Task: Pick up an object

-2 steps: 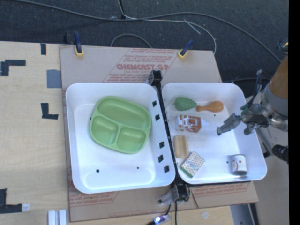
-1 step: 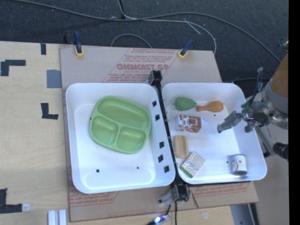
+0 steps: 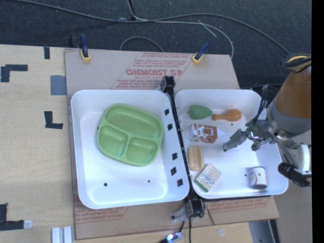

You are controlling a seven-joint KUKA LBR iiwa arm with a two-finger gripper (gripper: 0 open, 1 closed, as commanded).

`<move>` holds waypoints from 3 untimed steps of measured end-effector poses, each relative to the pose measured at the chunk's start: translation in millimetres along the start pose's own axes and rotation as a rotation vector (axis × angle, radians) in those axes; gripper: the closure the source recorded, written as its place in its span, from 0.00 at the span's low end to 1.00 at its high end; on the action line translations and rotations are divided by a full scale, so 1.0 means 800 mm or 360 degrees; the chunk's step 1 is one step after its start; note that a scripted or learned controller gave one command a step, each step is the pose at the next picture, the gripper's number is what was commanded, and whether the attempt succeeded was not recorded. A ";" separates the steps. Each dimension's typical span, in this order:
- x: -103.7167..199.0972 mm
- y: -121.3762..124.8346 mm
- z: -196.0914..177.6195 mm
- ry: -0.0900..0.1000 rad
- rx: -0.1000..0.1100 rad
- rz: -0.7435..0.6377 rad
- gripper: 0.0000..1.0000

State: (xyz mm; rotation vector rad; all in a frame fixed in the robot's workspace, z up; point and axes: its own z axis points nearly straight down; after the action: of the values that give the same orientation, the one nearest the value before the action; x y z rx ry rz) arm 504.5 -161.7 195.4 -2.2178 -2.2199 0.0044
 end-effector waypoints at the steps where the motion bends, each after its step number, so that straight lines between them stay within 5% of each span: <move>1: -0.002 0.011 0.065 0.0000 0.0003 0.0000 0.00; 2: -0.001 0.010 0.133 0.0000 0.0003 0.0001 0.00; 3: 0.000 0.011 0.117 0.0002 -0.0001 -0.0002 1.00</move>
State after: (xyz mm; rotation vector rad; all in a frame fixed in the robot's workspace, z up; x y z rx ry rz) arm 512.7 -161.2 101.6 -2.2159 -2.2210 0.0021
